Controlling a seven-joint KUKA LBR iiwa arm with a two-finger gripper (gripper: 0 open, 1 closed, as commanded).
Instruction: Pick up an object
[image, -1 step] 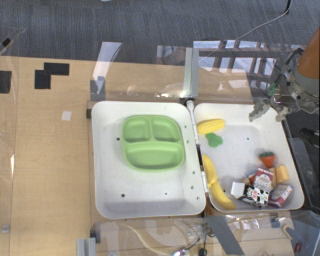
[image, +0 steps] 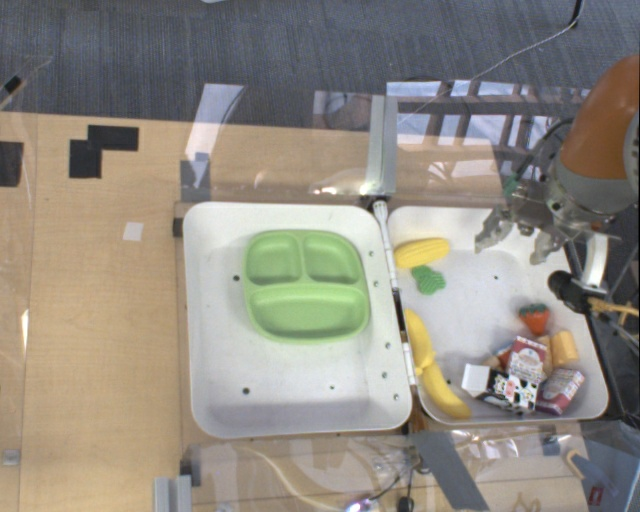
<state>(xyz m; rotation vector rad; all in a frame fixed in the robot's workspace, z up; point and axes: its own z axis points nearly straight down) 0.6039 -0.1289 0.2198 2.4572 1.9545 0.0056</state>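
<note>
Arm is hanging over the right bin's (image: 470, 300) far right corner, gripper (image: 515, 238) sitting above bare floor w/ jaws spread wide and nothing between them. Looks like the approach step: no object picked yet, target not obvious.

Candidates are all lying in the right bin. Corn (image: 421, 251) is resting by the divider at the far left, w/ a green piece (image: 430, 281) just beside it. Banana (image: 432, 365) is running along the left wall toward the near edge. Carrot (image: 537, 319) is sitting mid-right, apart from the rest. Carton (image: 518, 372) is crowding the near right corner, touching an orange cylinder (image: 564, 349) and other small bits.

Next move is prob. a descent onto one item. Carrot or corn are giving the most open room around them; corn is close to the wall, so one finger may be catching the rim. Corner pile is tight, likely a poor grab. Left bin (image: 215, 330) is holding a green tray (image: 305, 285).
</note>
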